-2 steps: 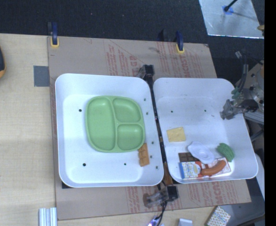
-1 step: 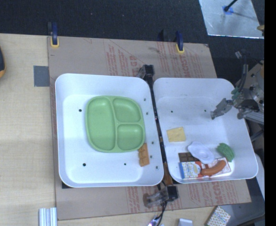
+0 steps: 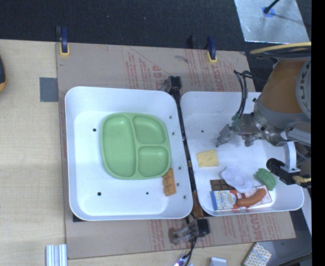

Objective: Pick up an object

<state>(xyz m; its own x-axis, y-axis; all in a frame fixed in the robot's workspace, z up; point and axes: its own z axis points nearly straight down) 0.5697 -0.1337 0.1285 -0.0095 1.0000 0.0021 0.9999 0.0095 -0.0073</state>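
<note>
My claw (image 3: 235,136) hangs over the right bin (image 3: 201,107), fingers spread wide and holding nothing; the yellow sponge (image 3: 208,158) lies just below it; the green plate (image 3: 135,146) sits in the left bin (image 3: 79,148).

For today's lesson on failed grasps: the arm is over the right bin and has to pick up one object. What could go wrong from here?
1. The end effector hovers over bare bin floor; closing here would likely grasp nothing.
2. The hot dog, small carton, white wrapper and green piece crowd the right bin's near corner, so a grasp may catch two or knock one aside.
3. The yellow slice lies flat, so the tips may slide over it.
</note>
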